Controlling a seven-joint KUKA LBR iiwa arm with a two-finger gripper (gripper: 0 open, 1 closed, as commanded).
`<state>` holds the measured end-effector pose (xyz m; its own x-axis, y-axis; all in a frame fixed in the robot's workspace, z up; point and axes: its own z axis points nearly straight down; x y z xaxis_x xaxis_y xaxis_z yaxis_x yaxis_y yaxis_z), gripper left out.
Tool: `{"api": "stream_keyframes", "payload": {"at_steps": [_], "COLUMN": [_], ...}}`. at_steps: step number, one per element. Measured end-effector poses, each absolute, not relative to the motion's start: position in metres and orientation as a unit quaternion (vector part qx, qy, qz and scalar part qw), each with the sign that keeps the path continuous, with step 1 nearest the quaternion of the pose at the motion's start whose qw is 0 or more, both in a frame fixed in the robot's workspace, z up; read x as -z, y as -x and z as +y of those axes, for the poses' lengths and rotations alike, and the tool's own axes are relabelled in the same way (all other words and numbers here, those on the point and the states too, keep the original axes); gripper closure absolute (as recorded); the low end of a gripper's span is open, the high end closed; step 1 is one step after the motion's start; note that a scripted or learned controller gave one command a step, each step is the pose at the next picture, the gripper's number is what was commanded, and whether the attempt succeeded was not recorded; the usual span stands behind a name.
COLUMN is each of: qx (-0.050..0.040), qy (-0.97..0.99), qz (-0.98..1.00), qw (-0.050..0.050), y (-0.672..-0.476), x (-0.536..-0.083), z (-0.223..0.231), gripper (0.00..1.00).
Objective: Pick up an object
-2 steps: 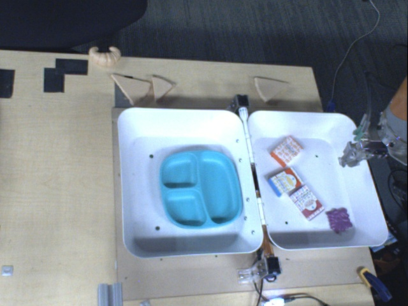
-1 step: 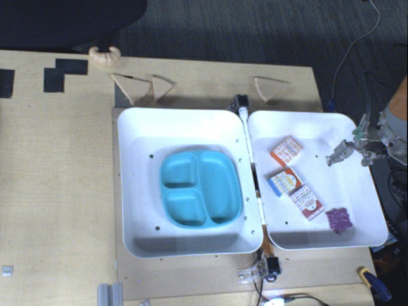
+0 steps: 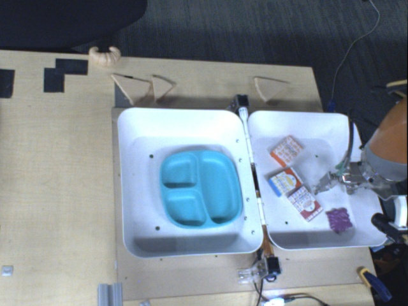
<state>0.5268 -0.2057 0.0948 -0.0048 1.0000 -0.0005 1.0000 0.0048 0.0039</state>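
Note:
The right white bin holds several small items. An orange-and-white packet lies near its middle, and a blue-and-orange packet sits below it. A red-and-white packet lies lower still, with a purple lump toward the bin's front right. My gripper reaches in from the right. It hangs just right of the blue-and-orange packet and above the red-and-white one. Nothing is visibly held.
The left white bin carries a blue three-compartment tray. A divider rail runs between the bins. The grey arm with its orange band covers the right bin's right edge. Cables hang near that edge.

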Motion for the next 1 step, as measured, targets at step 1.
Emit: {"api": "stream_keyframes", "payload": {"at_steps": [1], "qx": [-0.0021], "qy": [-0.705], "qz": [0.709], "qw": [0.003], "y": [-0.5280], "x": [-0.1056], "z": [-0.2052], "gripper": [1.00]}}
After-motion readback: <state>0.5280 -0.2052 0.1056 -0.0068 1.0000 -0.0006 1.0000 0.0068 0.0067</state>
